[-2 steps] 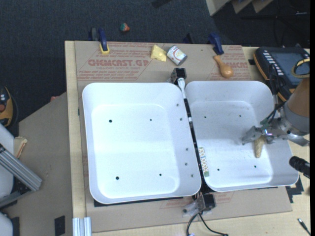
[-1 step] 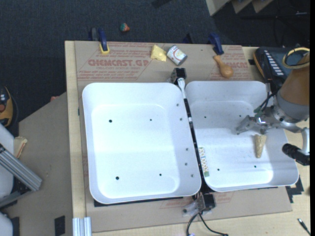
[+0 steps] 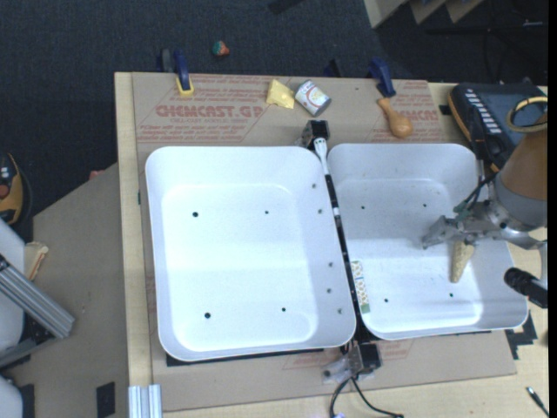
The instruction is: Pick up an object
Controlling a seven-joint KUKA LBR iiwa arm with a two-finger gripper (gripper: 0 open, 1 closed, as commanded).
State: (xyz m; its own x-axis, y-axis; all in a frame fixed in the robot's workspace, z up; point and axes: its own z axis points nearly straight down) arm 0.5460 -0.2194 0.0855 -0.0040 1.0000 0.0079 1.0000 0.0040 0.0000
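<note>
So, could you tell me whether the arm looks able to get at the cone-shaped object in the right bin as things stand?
Probably yes. The cone-shaped object lies in the open on the floor of the right bin, with nothing on or beside it, and the gripper hangs right above its upper end. Whether its jaws are placed to close on it, I cannot tell.

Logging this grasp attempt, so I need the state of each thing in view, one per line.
gripper: low in the right bin, over the cone's top.
cone: lying on the right bin floor.
yellow piece: on the bench, behind the bins.
left bin: flat on the bench.
</note>
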